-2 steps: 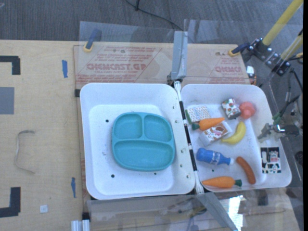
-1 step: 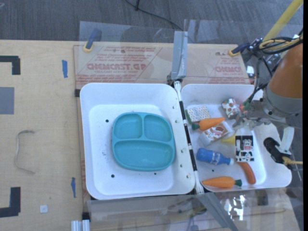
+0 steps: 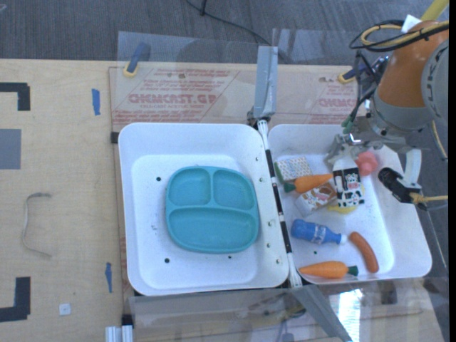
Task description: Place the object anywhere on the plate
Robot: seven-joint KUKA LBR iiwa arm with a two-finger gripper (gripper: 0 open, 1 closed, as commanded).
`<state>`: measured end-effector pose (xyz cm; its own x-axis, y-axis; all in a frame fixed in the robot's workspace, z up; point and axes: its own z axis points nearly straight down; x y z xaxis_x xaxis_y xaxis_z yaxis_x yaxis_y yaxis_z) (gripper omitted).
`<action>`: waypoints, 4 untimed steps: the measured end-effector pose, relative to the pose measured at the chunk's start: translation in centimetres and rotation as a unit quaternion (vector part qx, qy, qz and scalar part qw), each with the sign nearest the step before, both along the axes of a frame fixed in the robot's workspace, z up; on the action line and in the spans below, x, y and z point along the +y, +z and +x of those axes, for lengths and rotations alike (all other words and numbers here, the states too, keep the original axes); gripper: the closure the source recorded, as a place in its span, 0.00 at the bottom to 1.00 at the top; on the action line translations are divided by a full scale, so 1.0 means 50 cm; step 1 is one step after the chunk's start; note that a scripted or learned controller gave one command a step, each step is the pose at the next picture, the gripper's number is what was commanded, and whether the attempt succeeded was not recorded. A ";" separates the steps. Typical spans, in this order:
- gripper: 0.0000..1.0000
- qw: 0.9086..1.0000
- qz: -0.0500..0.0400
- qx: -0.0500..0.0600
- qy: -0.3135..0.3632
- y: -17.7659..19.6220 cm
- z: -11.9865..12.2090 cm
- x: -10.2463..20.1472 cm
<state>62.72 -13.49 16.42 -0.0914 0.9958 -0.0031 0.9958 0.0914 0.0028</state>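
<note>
The gripper (image 3: 349,155), fingers unreadable, hovers over the black-and-white cow-print carton (image 3: 347,189) in the right bin; a firm centred grasp should precede any lift toward the compartmented teal plastic plate (image 3: 211,210).

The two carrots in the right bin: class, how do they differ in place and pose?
The upper carrot lies mid-bin, tilted, among other toys beside the milk carton; the lower carrot lies level along the bin's near wall, apart from the others. The upper one's green top points left; the lower one's points right. Both are orange.
</note>
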 end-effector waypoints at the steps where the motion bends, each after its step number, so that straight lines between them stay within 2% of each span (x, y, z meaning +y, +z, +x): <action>1: 1.00 0.999 0.002 0.003 -0.045 0.041 -0.026 0.188; 3: 1.00 1.000 0.001 0.001 -0.007 0.041 -0.050 0.554; 4: 0.00 1.000 0.001 0.001 -0.007 0.041 -0.050 0.554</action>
